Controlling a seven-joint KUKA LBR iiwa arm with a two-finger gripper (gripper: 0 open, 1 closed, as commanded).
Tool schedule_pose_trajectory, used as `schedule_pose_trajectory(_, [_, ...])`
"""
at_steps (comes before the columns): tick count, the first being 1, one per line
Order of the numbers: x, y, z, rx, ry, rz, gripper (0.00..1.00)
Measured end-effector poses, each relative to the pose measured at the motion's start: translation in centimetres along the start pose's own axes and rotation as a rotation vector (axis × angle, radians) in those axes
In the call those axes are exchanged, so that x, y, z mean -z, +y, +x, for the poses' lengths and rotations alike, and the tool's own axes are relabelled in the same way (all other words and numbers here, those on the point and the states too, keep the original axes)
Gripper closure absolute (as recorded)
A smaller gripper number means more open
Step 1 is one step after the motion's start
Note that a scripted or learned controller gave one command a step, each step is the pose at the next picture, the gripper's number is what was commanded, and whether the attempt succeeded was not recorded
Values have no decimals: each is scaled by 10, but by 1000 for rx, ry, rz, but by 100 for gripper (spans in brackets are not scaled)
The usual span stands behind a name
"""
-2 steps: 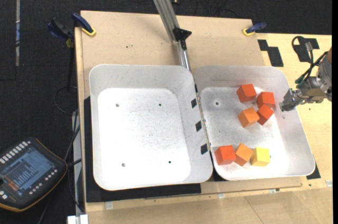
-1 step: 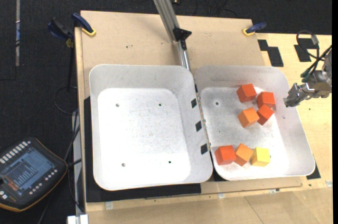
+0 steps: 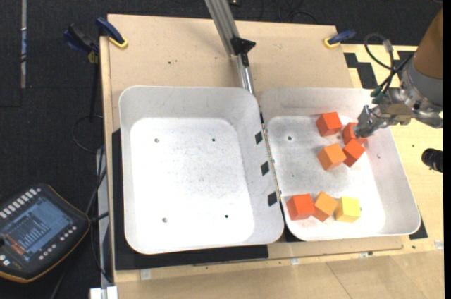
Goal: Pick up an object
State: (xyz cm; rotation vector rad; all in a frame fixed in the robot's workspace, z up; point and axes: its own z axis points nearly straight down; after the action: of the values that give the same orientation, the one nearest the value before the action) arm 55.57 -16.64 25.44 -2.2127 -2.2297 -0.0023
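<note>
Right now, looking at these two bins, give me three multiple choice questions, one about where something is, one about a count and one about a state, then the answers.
1. Where are the blocks?
A. All in the left bin
B. All in the right bin
C. Split between both bins

2. How many yellow blocks are there?
A. One
B. Three
C. Five

3. Where is the tool?
A. Over the left bin
B. Parked off the bench
C. Low in the right bin, by the upper cluster of blocks

Answers:
1. B: every block lies in the right bin, none in the left bin.
2. A: a single yellow block sits at the near edge beside the orange block and the red-orange block.
3. C: the tool is down among the blocks, right next to the red block.
</note>
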Motion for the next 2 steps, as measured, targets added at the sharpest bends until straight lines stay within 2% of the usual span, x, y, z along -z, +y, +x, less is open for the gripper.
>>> schedule_pose_trajectory(2, [9,18,113,1,0,-1,100])
